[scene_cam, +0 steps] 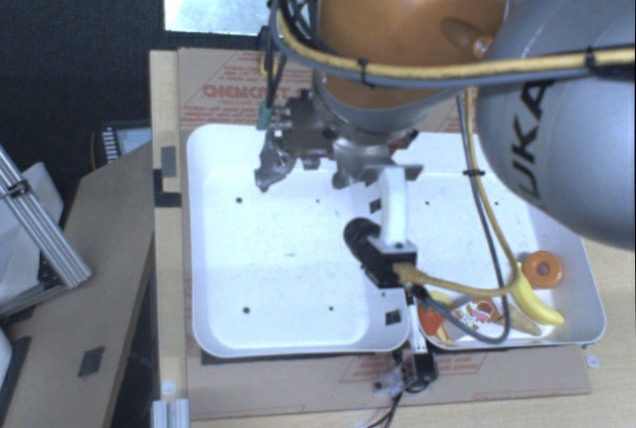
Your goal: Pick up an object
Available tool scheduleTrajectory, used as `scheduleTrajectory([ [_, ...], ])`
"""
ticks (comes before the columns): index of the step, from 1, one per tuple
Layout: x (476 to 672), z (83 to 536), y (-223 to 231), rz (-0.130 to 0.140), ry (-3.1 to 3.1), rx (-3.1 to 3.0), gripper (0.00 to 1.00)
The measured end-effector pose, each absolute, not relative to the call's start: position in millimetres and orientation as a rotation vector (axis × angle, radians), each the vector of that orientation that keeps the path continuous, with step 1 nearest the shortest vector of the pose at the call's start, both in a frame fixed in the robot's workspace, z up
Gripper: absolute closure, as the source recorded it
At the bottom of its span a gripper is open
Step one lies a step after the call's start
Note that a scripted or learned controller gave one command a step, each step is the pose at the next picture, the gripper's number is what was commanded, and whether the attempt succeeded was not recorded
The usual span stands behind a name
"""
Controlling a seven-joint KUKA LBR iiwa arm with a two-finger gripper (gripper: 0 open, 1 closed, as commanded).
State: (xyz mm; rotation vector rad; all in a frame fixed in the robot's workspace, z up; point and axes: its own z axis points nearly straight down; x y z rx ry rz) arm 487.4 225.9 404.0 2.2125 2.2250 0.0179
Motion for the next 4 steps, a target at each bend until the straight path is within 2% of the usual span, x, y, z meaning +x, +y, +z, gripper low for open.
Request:
scheduleTrajectory([
  [1, 485.8, 246.2, 233.7, -0.022, 2.227, 2.223, 0.0],
  [2, 548.8, 416.6, 233.8, 0.028, 2.218, 2.213, 0.0],
  [3, 511.2, 364.9, 132.8, -0.008, 2.213, 2.231, 0.0],
  [4, 586.3, 468.2, 130.4, 0.019, 2.214, 2.216, 0.0],
])
